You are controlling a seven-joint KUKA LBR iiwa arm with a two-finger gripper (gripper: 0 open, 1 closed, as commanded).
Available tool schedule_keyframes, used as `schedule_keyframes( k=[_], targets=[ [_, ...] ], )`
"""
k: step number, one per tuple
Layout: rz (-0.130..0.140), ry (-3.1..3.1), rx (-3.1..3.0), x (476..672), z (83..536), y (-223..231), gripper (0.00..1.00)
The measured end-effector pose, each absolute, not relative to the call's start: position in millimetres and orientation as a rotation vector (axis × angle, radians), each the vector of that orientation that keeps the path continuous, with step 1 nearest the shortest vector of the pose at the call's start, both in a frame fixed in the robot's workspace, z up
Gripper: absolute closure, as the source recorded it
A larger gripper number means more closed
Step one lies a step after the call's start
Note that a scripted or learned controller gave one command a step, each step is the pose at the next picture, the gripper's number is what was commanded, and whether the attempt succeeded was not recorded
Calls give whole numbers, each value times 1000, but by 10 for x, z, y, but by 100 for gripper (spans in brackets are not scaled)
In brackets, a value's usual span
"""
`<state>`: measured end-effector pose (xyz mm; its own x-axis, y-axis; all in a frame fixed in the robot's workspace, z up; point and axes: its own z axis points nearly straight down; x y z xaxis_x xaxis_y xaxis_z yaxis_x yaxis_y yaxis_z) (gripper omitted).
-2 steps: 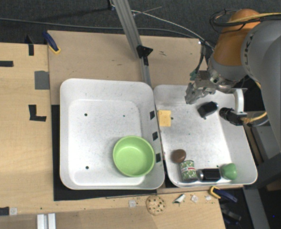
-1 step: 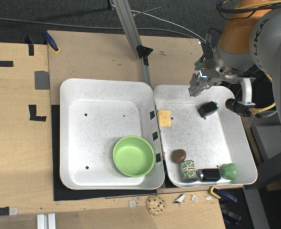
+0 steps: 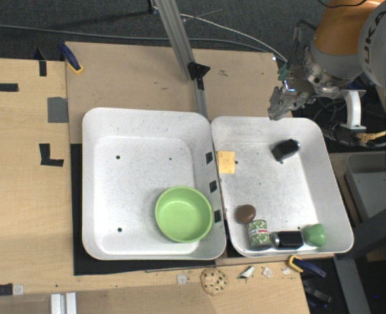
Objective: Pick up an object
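Arm position: the gripper (image 3: 281,104) is seen above the far rim of the right bin (image 3: 330,169), reaching in from the right side of the camera view. It is judged to be parked high, so that the bin contents are left unobstructed before a descent.

Gripper state: it cannot be told from this view whether the tool is released or clenched. Nothing is seen held beneath it.

Nearest candidate: a black object (image 3: 285,150) is lying on the floor of the right bin, near the far edge. It is placed just below the gripper in the view and slightly nearer the camera, apart from it and not touched.

Other candidates: a brown round piece (image 3: 246,212), a small can (image 3: 258,233), a dark block (image 3: 288,239) and a green object (image 3: 315,235) are grouped along the near wall of the right bin. These are well apart from the gripper. The crowding there is judged to make a clean grasp harder.

Yellow card (image 3: 226,162): laid flat near the divider.

Left bin (image 3: 98,126): a green bowl (image 3: 183,214) is set toward its near right corner.

Task progress: no object is yet lifted. The black object is judged the likeliest target, being isolated and closest.
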<state>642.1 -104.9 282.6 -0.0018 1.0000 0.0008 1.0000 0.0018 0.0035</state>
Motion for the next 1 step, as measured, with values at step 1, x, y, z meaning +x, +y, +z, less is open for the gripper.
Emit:
schedule_keyframes(
  k=[1],
  targets=[
    [-4, 2230, 2218, 6530, 2660, -507, 100]
  ],
)
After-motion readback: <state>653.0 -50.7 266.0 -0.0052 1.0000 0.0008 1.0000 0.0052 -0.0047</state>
